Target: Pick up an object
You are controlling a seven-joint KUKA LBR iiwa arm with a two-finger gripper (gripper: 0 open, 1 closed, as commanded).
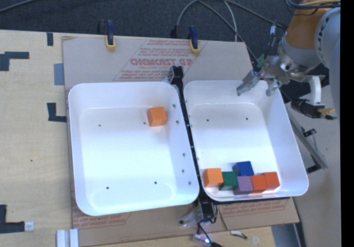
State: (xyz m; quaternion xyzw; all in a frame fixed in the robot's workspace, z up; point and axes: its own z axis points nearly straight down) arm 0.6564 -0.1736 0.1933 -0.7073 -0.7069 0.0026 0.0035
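Clustered blocks sit nearest the lens, along the near wall of the right bin: an orange block at the left end, a green block touching it, a blue block just behind, a purple block in front of the blue one, and two more orange blocks closing the row on the right. All six lie close together, several touching.

Left bin: shallow, white, one lone orange cube resting on its floor toward the far right corner, close to the divider, well apart from the cluster.

Between the bins: a black clamp strip running front to back where the two rims meet.

Beneath both bins: a cardboard sheet with red lettering, pinned at its far edge by two blue-and-yellow clamps.

Right side: the grey arm with its orange band reaches in over the far right corner of the right bin. Its gripper hangs above the far rim of that bin, two grey fingers spread apart, nothing between them. It stands well apart from every block.
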